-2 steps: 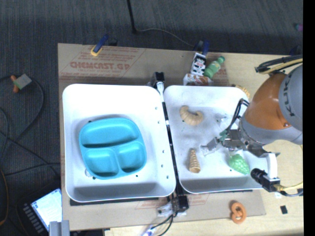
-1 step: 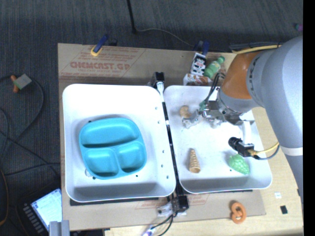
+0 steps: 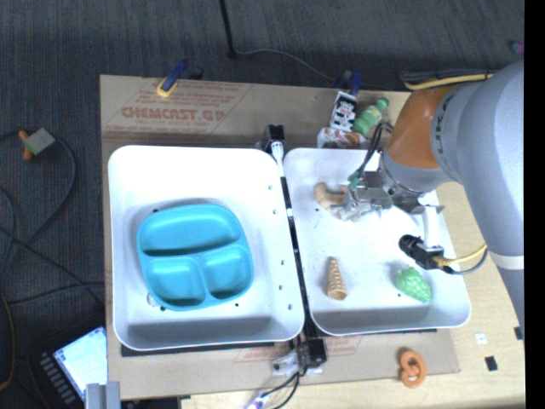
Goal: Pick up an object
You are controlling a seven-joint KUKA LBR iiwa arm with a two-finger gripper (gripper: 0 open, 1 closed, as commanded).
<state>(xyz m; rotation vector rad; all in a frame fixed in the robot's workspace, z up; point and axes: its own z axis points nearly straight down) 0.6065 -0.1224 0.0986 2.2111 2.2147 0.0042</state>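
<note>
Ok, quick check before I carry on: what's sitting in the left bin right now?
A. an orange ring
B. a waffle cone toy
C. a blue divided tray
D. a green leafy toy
C: the blue divided tray lies in the left bin, while the waffle cone toy and the green leafy toy lie in the right bin.

A brown board bench, printed with red lettering, is carrying two shallow white bins side by side, the left bin and the right bin touching along their inner edges. An orange ring-shaped item is lying on the board near its front edge, and a blue-and-yellow clamp is sitting at the far edge.
</note>
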